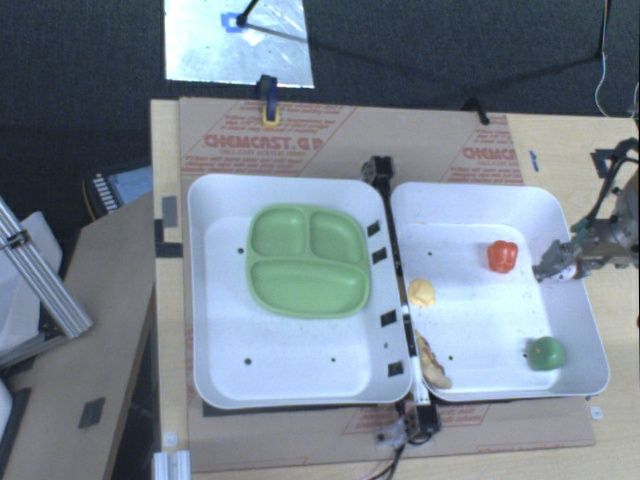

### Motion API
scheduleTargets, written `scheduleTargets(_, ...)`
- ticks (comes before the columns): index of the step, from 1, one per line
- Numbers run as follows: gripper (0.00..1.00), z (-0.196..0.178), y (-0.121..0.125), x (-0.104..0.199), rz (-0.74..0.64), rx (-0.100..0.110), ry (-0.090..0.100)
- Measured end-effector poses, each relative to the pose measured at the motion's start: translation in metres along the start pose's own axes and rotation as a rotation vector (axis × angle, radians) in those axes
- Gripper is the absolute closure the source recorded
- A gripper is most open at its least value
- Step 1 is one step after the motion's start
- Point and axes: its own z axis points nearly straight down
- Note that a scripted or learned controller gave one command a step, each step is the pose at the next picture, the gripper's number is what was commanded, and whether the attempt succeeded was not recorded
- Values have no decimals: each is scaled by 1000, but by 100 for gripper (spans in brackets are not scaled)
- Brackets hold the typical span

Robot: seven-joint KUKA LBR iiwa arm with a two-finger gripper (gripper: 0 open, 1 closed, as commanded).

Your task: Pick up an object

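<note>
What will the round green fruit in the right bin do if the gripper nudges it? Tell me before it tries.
The green fruit looks rounded and smooth, so it would probably roll rather than slide. It sits near the right bin's front corner, so the walls may stop it quickly. Its glossy look suggests hard plastic, likely light and slippery for the gripper.

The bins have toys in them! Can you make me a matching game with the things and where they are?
Things:
1. green plate
2. red pepper
3. green ball
4. banana

Places:
A. right bin, near front right corner
B. left bin, in the middle
C. right bin, front left, along the divider
D. right bin, toward the back, nearest the gripper

Pairs: 1-B, 2-D, 3-A, 4-C
</note>
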Motion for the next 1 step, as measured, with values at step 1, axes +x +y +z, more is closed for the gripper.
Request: scheduleTargets(1,100,7,5,46,-5,5,4)
